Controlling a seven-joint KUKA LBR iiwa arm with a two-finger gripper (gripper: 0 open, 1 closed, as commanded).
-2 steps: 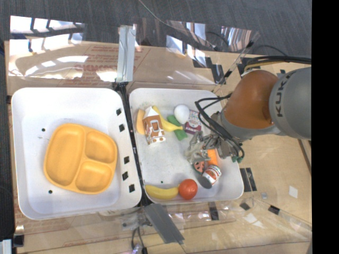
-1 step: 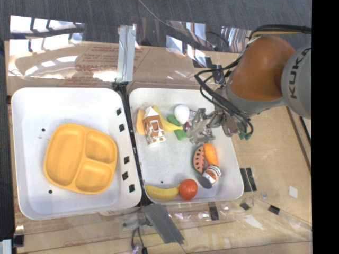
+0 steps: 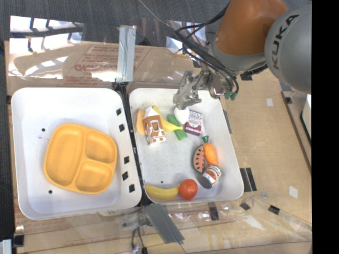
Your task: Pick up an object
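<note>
where end effector (image 3: 183,102) hovers, small white egg-like object (image 3: 181,114) beneath; grip state unclear.

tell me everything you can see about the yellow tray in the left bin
The yellow tray is a rounded-corner divided plate, apparently smooth plastic, with one large compartment on its left and two smaller ones on its right. It lies flat, right side up and slightly rotated, on the floor of the left bin, roughly central. Its compartments hold nothing, and only the bin floor touches it.
</note>
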